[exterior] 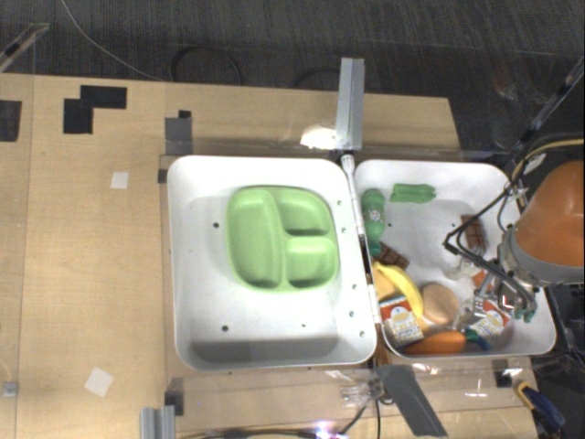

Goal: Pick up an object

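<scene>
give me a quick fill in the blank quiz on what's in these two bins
1. The green divided plate lies in the ____ bin as the camera sees it.
2. The banana in the right bin is ____ in colour.
3. The plate has ____ compartments.
4. The arm carries an ____ band above the wrist.

Missing words: left; yellow; three; orange

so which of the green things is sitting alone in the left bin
The green divided tray, the large three-compartment piece lying flat in the left bin. The green bottle and the small green flat piece both lie in the right bin.
</scene>
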You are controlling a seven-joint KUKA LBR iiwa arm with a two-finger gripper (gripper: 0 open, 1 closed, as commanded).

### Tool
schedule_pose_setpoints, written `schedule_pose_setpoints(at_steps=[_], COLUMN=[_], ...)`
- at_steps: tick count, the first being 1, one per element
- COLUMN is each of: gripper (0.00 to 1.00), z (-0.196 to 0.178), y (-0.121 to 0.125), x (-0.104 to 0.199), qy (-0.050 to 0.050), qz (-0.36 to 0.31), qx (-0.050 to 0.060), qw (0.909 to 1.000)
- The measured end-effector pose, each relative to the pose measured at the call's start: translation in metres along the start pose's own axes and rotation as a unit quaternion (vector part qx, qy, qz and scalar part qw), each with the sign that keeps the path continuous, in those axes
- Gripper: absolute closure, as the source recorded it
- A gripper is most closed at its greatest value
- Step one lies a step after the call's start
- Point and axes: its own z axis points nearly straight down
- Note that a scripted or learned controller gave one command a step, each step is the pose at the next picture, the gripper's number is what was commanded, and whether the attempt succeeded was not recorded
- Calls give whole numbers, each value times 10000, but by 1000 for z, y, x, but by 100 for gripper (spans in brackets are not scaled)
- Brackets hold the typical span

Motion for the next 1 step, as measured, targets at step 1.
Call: schedule_pose_setpoints(at_steps=[1], gripper=[0], z=[3], y=[-10], x=[-67], qy=[23], qz=[-1158], qx=[-10], qw=[9933])
